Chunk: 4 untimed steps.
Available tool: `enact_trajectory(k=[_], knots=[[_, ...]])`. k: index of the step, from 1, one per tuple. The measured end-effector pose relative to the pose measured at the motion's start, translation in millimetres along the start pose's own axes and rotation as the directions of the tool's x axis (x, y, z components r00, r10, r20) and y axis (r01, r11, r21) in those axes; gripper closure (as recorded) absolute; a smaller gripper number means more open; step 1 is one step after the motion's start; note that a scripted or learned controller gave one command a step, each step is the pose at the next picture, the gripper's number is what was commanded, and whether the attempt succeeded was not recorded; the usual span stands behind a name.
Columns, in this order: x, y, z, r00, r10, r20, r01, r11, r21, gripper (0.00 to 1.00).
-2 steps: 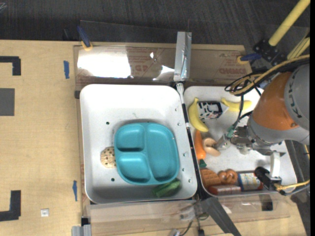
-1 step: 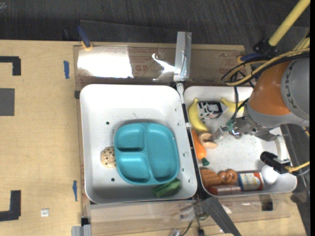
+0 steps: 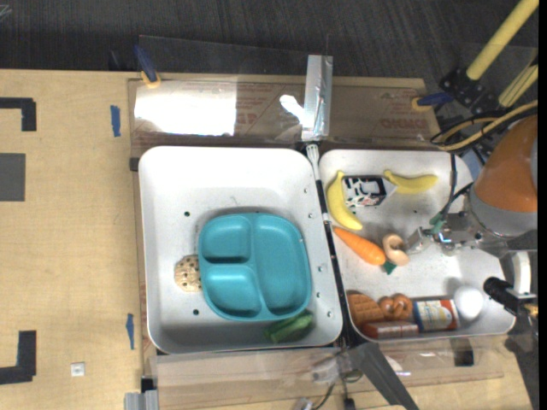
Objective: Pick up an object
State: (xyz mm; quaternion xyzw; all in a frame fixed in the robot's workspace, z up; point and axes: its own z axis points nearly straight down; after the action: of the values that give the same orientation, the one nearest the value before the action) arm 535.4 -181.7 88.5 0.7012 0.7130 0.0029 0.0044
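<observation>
Camera view: two white bins side by side, left bin (image 3: 162, 229) and right bin (image 3: 427, 272). Left bin holds a teal divided tray (image 3: 254, 265), a round cookie (image 3: 187, 272) touching the tray's left edge, and a green item (image 3: 291, 326) at the tray's lower right corner. Right bin holds a banana (image 3: 340, 203) near its left wall, a second banana (image 3: 411, 181) at the top, a black-and-white item (image 3: 366, 191) between them, a carrot (image 3: 362, 247) mid-bin, a pretzel (image 3: 394, 305), and a bottle (image 3: 436, 313) with white cap lying along the bottom wall. Arm (image 3: 513, 182) comes in from right; gripper (image 3: 426, 234) sits above the right bin just right of the carrot, nothing visibly between its fingers, jaw state cannot tell.
</observation>
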Motion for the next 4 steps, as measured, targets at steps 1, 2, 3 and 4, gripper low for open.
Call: enact_trajectory(k=[1, 2, 3, 4], knots=[[55.7, 47.5, -8.4, 0.997, -0.073, -0.004, 0.073, 0.997, 0.013, 0.00], [85.7, 44.2, -21.2, 0.972, -0.234, -0.007, 0.234, 0.972, 0.015, 0.00], [105.9, 18.6, -93.3, 0.972, -0.234, -0.005, 0.235, 0.972, 0.011, 0.00], [107.2, -7.1, -168.4, 1.000, -0.019, -0.001, 0.019, 1.000, 0.014, 0.00]])
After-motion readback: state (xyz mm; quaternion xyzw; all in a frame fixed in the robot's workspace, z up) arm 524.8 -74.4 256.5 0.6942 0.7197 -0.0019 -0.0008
